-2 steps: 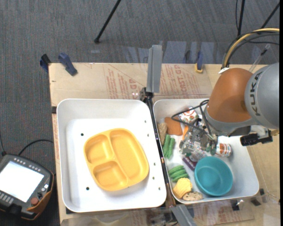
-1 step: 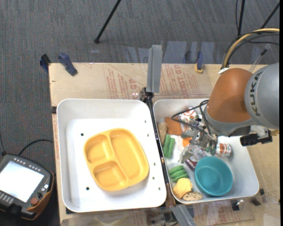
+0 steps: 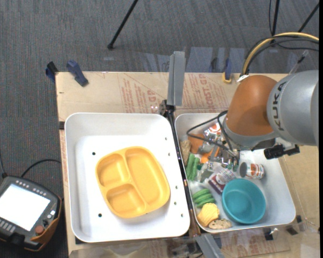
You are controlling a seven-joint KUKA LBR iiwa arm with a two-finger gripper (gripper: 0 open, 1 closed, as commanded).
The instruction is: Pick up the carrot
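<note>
An orange piece that looks like the carrot lies in the upper left part of the right bin, partly hidden by cables and the gripper's hardware. The gripper hangs low over the cluttered middle of that bin, just to the right of the carrot, under the arm's orange wrist band. Nothing can be made out between its fingers.
Around the gripper lie green vegetables, a pea pod, a small can, a purple item, a teal bowl, a yellow food piece and a cookie. The left bin holds a yellow divided plate.
</note>
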